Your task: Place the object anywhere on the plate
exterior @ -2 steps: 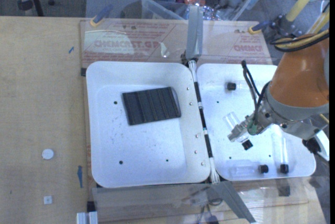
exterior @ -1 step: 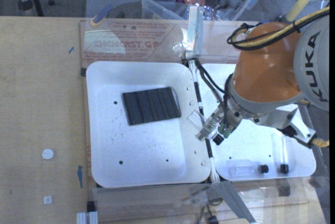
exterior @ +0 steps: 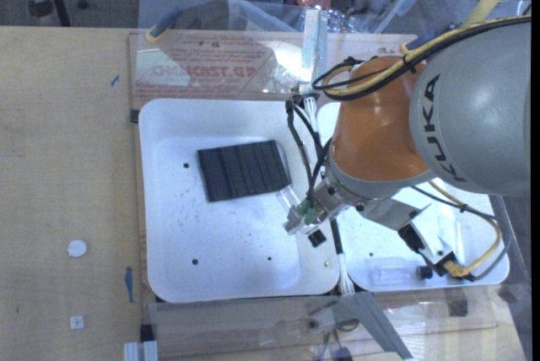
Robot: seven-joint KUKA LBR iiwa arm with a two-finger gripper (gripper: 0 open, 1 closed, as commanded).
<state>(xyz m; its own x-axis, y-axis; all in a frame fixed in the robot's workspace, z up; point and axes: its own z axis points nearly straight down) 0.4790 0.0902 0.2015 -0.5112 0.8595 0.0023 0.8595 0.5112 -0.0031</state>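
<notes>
You have the arm (exterior: 422,115) filling the right half of the frame, its orange band over the seam between the two white bins. The gripper (exterior: 305,218) sits low at centre, over the right edge of the left bin (exterior: 169,266) — whether it grips anything, you cannot tell from here. The dark ridged plate (exterior: 243,170) lies flat in the left bin's upper middle. A small clear object (exterior: 392,274) rests in the right bin (exterior: 498,271), lower right — apart from the gripper.

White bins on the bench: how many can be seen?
2. The left bin holds a dark ribbed plate; the right bin is mostly covered by the arm.
</notes>
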